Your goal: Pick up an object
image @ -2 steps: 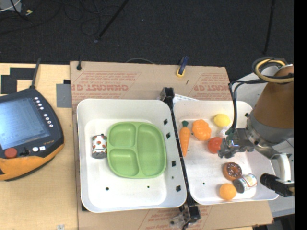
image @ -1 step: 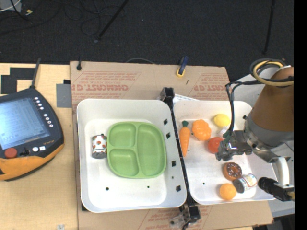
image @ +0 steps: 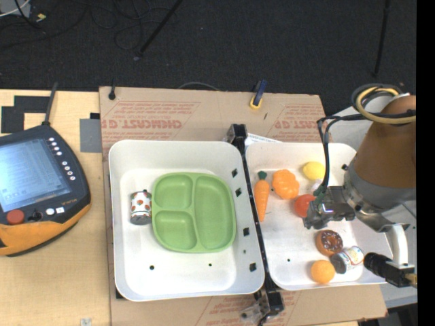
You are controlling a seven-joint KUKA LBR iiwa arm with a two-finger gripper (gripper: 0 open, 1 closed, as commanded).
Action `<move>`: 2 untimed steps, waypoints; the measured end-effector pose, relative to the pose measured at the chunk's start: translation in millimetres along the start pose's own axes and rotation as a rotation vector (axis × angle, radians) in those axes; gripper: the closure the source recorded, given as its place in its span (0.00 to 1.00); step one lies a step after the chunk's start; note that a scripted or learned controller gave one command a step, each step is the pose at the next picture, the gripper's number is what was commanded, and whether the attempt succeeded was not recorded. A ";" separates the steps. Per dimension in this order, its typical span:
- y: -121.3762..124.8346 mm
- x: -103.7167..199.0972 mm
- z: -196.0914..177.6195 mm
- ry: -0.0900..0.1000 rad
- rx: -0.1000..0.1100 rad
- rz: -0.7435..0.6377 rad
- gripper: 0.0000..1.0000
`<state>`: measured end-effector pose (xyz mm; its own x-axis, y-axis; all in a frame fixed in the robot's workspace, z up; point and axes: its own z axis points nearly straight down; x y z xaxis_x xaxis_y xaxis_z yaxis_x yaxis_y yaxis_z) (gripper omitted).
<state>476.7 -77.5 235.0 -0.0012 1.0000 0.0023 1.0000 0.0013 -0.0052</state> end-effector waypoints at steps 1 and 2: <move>1.2 5.7 1.4 0.000 0.001 0.000 1.00; 7.0 -8.2 13.8 -0.001 0.002 0.002 1.00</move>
